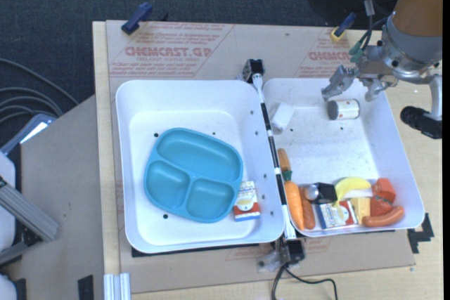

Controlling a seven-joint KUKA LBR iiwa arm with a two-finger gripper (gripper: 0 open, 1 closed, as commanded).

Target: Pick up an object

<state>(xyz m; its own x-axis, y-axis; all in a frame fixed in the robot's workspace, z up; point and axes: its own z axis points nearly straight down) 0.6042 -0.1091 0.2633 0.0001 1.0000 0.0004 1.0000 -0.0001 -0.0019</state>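
Observation:
My gripper [353, 89] hangs over the far part of the right bin [397, 144], below the arm's orange band. Its two fingers look spread apart, with nothing between them. Just below the fingers a small grey-white cylinder [344, 109] lies on its side on the bin floor. A white block [282, 114] rests near the bin's left wall. Along the near edge sits a cluster of toy food: a carrot [294, 204], a banana [354, 186], a sausage [383, 218], red pieces [383, 192] and a small packet [335, 214].
The left bin [133, 130] holds a blue divided plate [193, 174] and a small carton [246, 200] at its near right corner. A black divider clip [254, 69] joins the bins at the far side. Cables and blue clamps [136, 17] lie beyond the board.

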